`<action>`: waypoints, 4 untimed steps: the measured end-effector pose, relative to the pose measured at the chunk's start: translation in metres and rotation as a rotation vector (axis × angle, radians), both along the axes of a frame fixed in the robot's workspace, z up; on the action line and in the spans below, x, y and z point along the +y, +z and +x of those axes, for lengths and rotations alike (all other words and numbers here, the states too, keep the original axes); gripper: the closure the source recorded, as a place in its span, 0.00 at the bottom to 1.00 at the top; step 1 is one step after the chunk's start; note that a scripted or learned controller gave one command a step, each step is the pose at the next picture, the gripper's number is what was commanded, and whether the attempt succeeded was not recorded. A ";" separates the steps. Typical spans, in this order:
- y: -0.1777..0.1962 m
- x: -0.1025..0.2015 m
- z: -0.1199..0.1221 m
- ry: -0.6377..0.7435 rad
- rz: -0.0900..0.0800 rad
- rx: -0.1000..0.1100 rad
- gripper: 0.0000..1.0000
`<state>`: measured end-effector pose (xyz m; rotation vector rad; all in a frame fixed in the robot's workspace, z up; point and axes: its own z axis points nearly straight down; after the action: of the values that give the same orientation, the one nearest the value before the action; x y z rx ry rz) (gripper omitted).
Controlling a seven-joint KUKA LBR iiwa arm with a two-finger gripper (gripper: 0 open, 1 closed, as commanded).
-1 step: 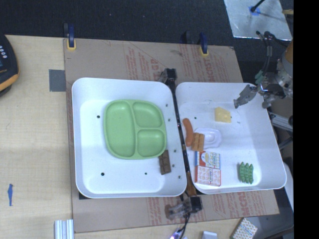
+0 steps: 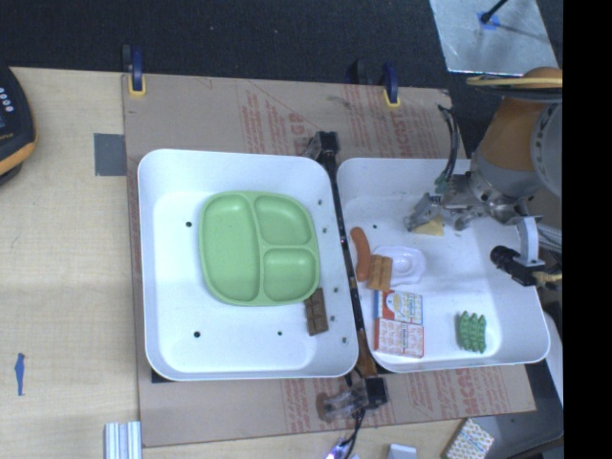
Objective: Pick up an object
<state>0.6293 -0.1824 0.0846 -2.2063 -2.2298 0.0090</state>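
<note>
In the left bin (image 2: 163,256), at centre-left of the frame, you have a green divided plate (image 2: 258,247) and a small brown block (image 2: 315,312) below its right corner; in the right bin (image 2: 516,352) an orange sausage (image 2: 360,251) lies upright along the divider, with a printed card (image 2: 400,323) below it; at upper right the gripper (image 2: 437,220) hangs with fingers spread, and a small yellowish piece (image 2: 433,226) sits just beneath and between them, so the descent looks nearly straight down; a green studded block (image 2: 470,331) lies at lower right.
</note>
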 end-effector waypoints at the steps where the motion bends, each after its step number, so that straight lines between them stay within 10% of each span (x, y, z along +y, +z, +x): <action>1: 0.058 -0.028 0.002 -0.008 -0.002 -0.010 0.00; 3: 0.007 0.025 0.017 -0.003 0.000 -0.002 0.00; 4: 0.023 0.023 0.020 0.000 -0.002 -0.010 1.00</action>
<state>0.6491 -0.1592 0.1075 -2.2126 -2.2358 0.0007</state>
